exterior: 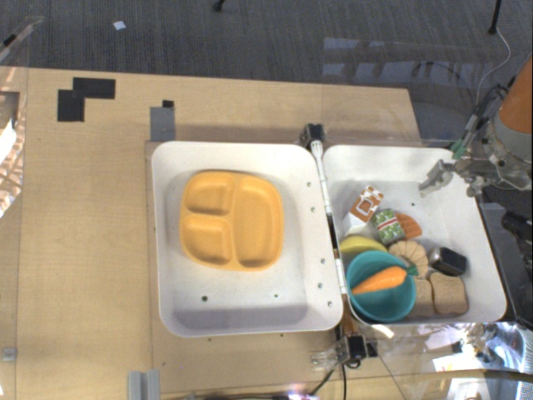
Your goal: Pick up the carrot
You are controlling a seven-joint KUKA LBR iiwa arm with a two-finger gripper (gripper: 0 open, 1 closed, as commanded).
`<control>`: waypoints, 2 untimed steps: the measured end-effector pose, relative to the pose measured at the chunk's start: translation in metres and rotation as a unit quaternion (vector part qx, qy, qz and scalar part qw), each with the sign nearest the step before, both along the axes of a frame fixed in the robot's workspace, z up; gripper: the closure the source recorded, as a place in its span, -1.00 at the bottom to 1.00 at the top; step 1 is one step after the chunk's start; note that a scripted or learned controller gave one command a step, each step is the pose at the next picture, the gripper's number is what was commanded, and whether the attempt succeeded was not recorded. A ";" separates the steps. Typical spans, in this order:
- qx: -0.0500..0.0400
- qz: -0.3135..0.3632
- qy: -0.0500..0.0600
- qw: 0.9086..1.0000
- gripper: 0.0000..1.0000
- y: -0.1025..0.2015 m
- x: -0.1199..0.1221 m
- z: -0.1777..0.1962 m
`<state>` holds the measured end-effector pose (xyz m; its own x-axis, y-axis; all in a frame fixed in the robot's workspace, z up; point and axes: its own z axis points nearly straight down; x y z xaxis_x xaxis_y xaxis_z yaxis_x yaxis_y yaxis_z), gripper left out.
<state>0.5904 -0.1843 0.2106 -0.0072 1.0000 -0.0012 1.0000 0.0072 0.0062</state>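
The carrot (379, 281) lies inside the teal bowl (381, 302) at the near edge of the right bin (491, 265); its long axis runs nearly level, tip toward the yellow plate (231, 220), green top away from it; the gripper (439, 176) hangs well beyond the bowl, fingers released and grasping nothing; a descent may strike the bowl's rim or tip it, since toys crowd beside the bowl

carrot (381, 281): orange, green tip; bowl (381, 294): teal
tray (231, 220): yellow-orange; bins (241, 319): white
block (449, 292) right of bowl: tan; bench (75, 248): pale wood, black patches (82, 97)
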 end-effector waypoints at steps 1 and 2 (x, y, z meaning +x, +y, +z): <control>-0.001 0.148 -0.002 0.989 -1.00 0.007 -0.052 -0.122; -0.019 0.138 -0.023 0.990 -1.00 0.038 -0.091 -0.117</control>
